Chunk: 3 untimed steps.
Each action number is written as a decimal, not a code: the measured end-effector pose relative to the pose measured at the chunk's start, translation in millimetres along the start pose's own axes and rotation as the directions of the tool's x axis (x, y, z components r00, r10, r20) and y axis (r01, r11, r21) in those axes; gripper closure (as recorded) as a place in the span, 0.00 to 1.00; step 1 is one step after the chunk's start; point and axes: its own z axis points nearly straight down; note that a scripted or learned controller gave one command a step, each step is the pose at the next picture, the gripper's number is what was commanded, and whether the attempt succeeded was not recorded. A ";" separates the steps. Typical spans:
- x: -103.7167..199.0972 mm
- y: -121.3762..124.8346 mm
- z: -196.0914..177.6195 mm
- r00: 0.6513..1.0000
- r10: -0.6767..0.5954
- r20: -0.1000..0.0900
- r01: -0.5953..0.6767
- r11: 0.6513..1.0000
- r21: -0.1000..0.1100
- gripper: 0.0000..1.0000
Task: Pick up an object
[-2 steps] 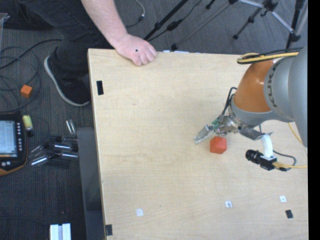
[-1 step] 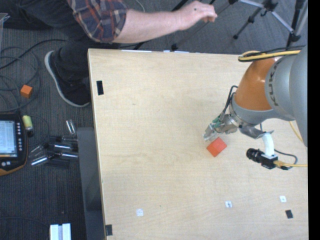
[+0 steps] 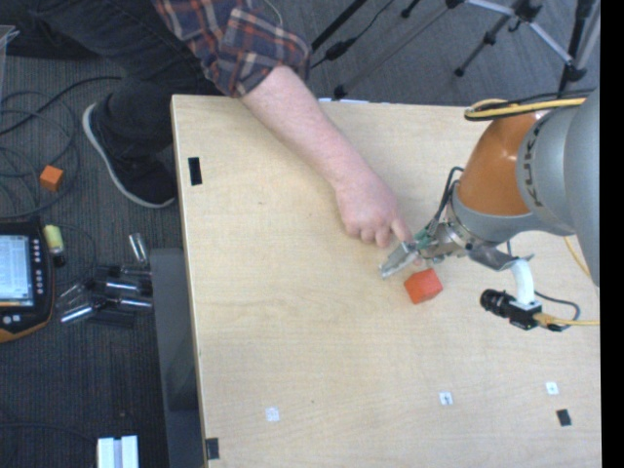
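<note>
Seen from above at a slant: a pale wooden bench top, bare-grained, with a few small black and white markers near its lower edge and one black tab near its upper left corner. Near the middle right of that bench top, a small orange-red block, roughly cubic, lying flat on the wood. Just above and to the left of the orange-red block, the metal two-finger gripper, angled down and leftward, fingertips close to the block but not around it; nothing visibly between the fingers. Gap between the fingers narrow as far as can be judged, though blurred and partly hidden; open or shut cannot be told for certain. Behind the gripper, up and right of the block, the grey arm with its orange band, bulky and rounded. To the right of the block, a small black cylindrical fitting with a white bracket, trailing a yellow cable. Reaching in from above the block, a bare human forearm in a red-and-blue plaid sleeve, its hand curled, knuckles touching or nearly touching the gripper's tips. Left of the bench top, on dark carpet: a black shoe, loose cables, a handheld control pendant with a screen, and a small orange piece.
</note>
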 end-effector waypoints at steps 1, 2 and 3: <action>9.2 -37.7 8.6 1.000 0.028 0.002 -0.028 1.000 0.001 0.00; 10.2 -36.9 0.7 1.000 0.028 -0.001 -0.028 1.000 0.001 1.00; 10.2 -36.9 0.7 1.000 0.028 -0.001 -0.028 1.000 0.001 0.00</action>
